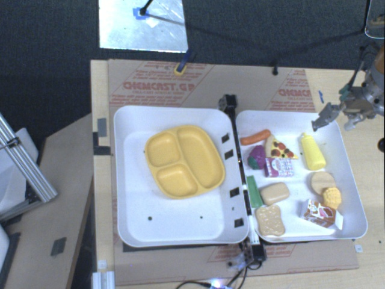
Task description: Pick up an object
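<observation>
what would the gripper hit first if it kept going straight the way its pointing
The gripper points down and toward the view's left, over the right bin's far corner. Going straight on, it would probably meet the yellow bottle first, or bare bin floor just short of it; depth is hard to judge from this slant.

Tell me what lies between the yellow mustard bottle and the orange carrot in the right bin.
In the camera view, a pizza slice lies between the mustard bottle and the carrot, with bare white bin floor on either side of it.
</observation>
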You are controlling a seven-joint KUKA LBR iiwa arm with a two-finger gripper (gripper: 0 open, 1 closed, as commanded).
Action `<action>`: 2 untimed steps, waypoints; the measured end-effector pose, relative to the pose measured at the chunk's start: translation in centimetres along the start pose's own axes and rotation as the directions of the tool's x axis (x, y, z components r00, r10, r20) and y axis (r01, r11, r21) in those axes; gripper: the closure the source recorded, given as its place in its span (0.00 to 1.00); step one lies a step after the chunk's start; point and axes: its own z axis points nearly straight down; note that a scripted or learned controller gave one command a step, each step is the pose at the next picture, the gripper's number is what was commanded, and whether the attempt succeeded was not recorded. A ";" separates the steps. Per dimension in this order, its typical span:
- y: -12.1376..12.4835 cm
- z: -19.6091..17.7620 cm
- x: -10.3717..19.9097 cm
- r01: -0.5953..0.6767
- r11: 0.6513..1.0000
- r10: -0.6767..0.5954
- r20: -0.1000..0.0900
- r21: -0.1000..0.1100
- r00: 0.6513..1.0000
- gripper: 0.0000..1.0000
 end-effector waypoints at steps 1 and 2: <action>0.2 -0.6 0.1 0.003 1.000 -0.003 0.003 -0.011 1.000 0.00; -0.5 5.3 0.4 0.001 1.000 -0.001 0.001 -0.005 1.000 0.00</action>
